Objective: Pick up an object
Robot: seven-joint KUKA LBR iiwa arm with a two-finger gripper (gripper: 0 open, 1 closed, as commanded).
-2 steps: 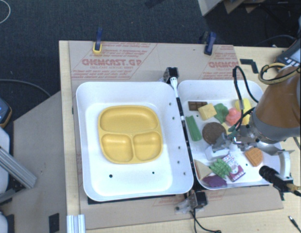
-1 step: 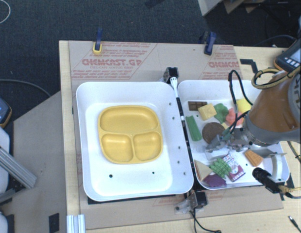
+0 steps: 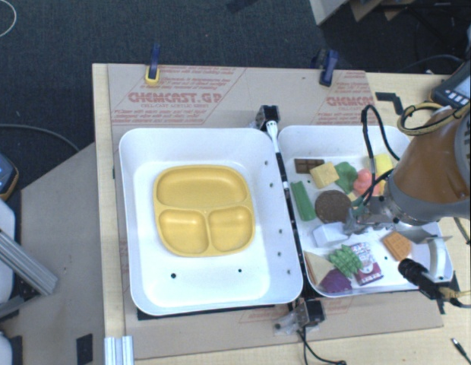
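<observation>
Your bench carries two shallow white bins side by side.

Left bin [image 3: 137,204]: one yellow sectioned tray [image 3: 203,209], three compartments, lying flat near the middle.

Right bin [image 3: 296,139]: your stock of small objects, any of which could serve as the thing to pick up.
- brown rectangular bar [image 3: 308,163], near the far wall.
- pale yellow block [image 3: 324,175], just beside the bar.
- green piece [image 3: 346,175], touching the pale yellow block.
- salmon-pink piece [image 3: 362,181] and small yellow block [image 3: 383,163], at the arm's edge.
- long green strip [image 3: 301,201], along the left wall.
- dark brown disc [image 3: 331,206], mid-bin.
- green lumpy toy [image 3: 344,260], near the front.
- purple piece [image 3: 336,282], at the front wall.
- red-and-white printed packet [image 3: 366,265], beside the green toy.
- orange cracker-like square [image 3: 397,245], right of the packet.

Arm: the gripper [image 3: 360,220] sits low over the right bin, just right of the dark brown disc. You cannot tell its state from this view; the wrist hides it.
</observation>
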